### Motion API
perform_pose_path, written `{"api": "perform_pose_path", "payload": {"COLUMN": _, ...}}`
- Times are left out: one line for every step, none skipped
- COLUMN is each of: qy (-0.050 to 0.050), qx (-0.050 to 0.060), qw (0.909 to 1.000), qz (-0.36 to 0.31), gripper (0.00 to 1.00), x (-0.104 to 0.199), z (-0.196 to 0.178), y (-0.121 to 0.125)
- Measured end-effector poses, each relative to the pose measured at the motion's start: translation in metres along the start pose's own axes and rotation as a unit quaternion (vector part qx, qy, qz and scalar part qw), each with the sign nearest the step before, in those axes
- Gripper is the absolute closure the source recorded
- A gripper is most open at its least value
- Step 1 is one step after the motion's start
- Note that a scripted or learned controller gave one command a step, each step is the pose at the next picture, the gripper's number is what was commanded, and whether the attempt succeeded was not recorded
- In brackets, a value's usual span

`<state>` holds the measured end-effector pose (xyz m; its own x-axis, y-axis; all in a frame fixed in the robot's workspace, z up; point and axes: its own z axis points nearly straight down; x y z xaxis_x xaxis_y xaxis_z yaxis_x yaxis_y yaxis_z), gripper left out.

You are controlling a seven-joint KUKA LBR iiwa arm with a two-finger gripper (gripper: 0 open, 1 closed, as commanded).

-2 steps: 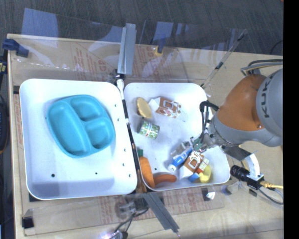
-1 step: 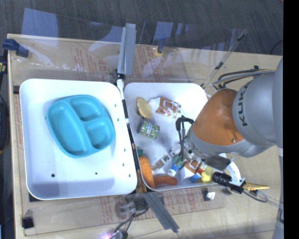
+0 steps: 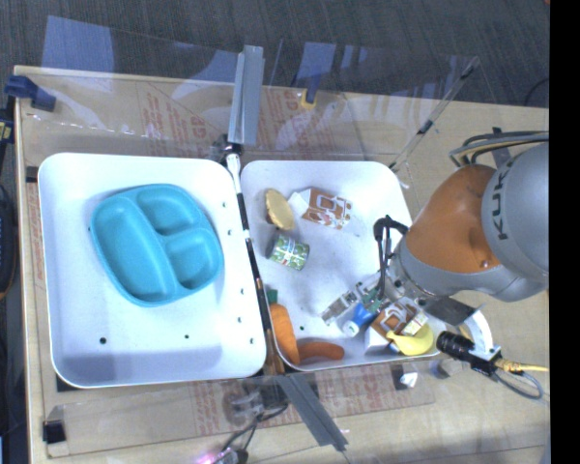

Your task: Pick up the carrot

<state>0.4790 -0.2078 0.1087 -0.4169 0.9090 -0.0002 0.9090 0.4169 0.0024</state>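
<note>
The carrot (image 3: 283, 329) is an orange stub lying against the left wall of the right bin (image 3: 387, 184), near its front corner. Just right of it along the front wall lies a longer orange-brown piece (image 3: 320, 351). My gripper (image 3: 346, 306) hangs low over the front part of the right bin, a short way right of the carrot and apart from it. It sits among small items, and nothing can be seen held in it. The grey and orange arm (image 3: 459, 240) covers the bin's right front corner.
The right bin also holds a green can (image 3: 290, 251), a tan wedge (image 3: 278, 210), a brown and white packet (image 3: 328, 208), a blue item (image 3: 363, 316) and a yellow piece (image 3: 416, 338). A blue divided plate (image 3: 158, 243) lies in the left bin (image 3: 68, 346).
</note>
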Motion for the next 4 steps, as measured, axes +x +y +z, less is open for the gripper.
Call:
{"api": "perform_pose_path", "payload": {"qy": 0.0, "qx": 0.002, "qw": 0.9945, "qz": 0.104, "gripper": 0.0, "x": -0.007, "z": -0.031, "y": 0.01}}
{"api": "perform_pose_path", "payload": {"qy": 0.002, "qx": 0.002, "qw": 0.9989, "qz": 0.046, "gripper": 0.0, "x": 0.046, "z": -0.008, "y": 0.019}}
{"api": "perform_pose_path", "payload": {"qy": 0.001, "qx": 0.002, "qw": 0.9961, "qz": 0.088, "gripper": 0.0, "x": -0.042, "z": 0.011, "y": 0.089}}
{"api": "perform_pose_path", "payload": {"qy": 0.0, "qx": 0.0, "qw": 0.9981, "qz": 0.061, "gripper": 0.0, "x": 0.027, "z": -0.125, "y": 0.03}}
